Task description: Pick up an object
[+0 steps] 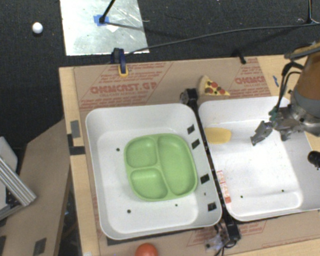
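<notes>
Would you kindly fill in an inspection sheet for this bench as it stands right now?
Surface: brown board bearing the left white bin and the right white bin side by side.
Job's things: pale yellow flat piece in the right bin, near its left wall; green three-compartment plastic tray in the left bin.
Clutter: toy pizza slice on the board behind the bins; red-orange ball at the front edge; small white ball on the dark floor.
Grippers: gripper over the right bin, apart from the yellow piece; holding nothing visible.
Cables: black cable running across behind the board.
Surroundings: silver sheet with blue tape; blue clamp.
</notes>
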Motion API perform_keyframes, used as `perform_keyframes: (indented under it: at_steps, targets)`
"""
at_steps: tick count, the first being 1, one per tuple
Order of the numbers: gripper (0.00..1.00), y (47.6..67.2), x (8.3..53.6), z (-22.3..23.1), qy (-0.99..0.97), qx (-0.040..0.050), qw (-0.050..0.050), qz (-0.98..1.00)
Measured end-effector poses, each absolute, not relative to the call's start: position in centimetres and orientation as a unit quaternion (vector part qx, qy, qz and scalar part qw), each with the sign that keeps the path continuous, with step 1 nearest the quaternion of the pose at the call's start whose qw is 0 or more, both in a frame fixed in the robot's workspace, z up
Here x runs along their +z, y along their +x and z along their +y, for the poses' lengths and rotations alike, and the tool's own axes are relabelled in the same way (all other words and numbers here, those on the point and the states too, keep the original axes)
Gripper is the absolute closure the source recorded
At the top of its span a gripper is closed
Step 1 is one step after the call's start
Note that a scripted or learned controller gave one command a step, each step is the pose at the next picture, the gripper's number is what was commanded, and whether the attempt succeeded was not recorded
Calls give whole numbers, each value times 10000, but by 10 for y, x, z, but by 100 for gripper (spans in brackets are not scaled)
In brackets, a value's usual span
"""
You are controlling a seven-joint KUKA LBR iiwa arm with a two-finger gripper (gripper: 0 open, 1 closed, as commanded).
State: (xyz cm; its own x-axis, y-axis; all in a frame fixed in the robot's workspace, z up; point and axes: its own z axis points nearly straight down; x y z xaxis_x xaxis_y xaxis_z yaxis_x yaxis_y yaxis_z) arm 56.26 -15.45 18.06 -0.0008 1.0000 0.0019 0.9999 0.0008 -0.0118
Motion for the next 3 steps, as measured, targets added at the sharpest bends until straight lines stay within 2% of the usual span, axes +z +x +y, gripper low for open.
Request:
perform_keyframes:
  at_steps: [1,3]
  targets:
    - [0,566,188,-154,-7058,-2,-5,-7084]
    - [0,564,89,-145,-7064,7,12,-7078]
